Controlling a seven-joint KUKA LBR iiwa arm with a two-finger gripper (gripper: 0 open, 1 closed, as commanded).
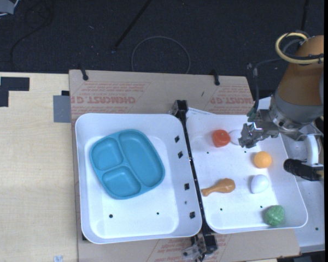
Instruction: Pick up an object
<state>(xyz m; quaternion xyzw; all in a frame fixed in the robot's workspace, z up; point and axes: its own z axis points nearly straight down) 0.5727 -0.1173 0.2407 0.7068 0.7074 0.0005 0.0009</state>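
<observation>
**Arm poised over the right bin, nothing between its fingers**

The bench point(27, 162) filled the lower left of the frame as pale wood, with a sheet of printed cardboard point(153, 94) laid over it under the two bins. The left bin point(98, 217), a shallow white tray, sat at the centre of the frame and held a blue divided plate point(127, 162) lying flat and turned at a slant, its three compartments bare. The right bin point(295, 212) lay just beside it, the two touching along a dark centre seam.

The arm point(300, 86), grey with an orange band, came in from the upper right of the frame and reached down over the top right part of the right bin. Its gripper point(250, 136) hung at the upper middle of that bin; no object sat between its fingers, though whether they were spread or closed could not be told from this angle.

The loose objects lay in the right bin. A tan drumstick-shaped toy point(220, 188) lay at lower centre. A green ball point(274, 215) rested near the lower right corner. A red object point(221, 138) sat near the gripper, to its left and apart from it. An orange ball point(262, 159) lay below the gripper, and a white egg-shaped object point(258, 184) just below that.
</observation>
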